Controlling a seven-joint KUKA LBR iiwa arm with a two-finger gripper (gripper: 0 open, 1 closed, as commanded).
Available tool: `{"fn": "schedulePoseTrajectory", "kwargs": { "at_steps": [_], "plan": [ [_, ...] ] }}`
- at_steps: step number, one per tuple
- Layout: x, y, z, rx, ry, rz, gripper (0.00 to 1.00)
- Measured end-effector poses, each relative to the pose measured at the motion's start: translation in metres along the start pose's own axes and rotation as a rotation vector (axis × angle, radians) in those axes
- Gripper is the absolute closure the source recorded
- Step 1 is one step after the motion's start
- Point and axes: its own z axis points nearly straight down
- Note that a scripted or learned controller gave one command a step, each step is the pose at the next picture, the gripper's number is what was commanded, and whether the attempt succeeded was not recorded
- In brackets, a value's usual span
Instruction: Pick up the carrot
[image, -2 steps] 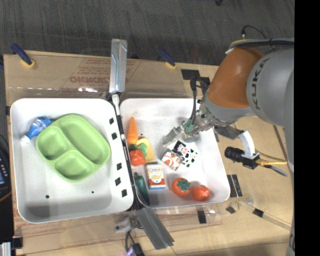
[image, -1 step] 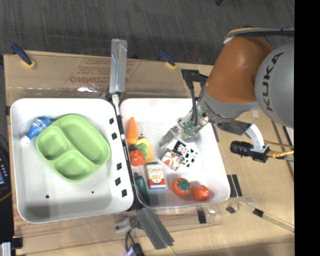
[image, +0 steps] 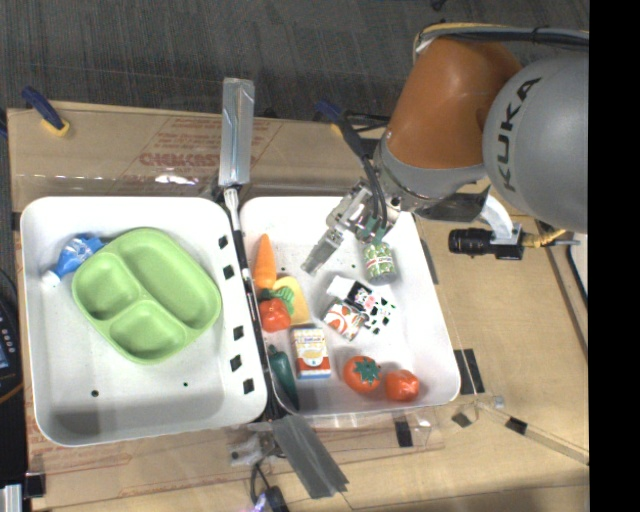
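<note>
Atop cardboard-covered bench (image: 150, 140), two white bins (image: 60, 400), dark, perhaps carpeted, floor (image: 120, 40)

"KUKA" runs in dark letters down the arm's grey housing (image: 535, 130), right of the orange band (image: 445, 95) (red print on the cardboard (image: 180, 150) stays illegible).

KUKA iiwa arm (image: 520, 110) entering from the right of the camera view, wrist angled down and to the left.
The grey upper link gives way to the orange band (image: 445, 95) above the wrist; beneath it the two-finger gripper (image: 340, 235) points down-left, its metallic fingers (image: 322, 250) spread slightly apart with nothing visible between them.
</note>
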Motion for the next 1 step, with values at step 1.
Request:
{"fn": "schedulePoseTrajectory", "kwargs": {
  "at_steps": [1],
  "plan": [
    [-0.0001, -0.0002, 0.0, 0.0, 0.0, 0.0, 0.0]
  ]
}}
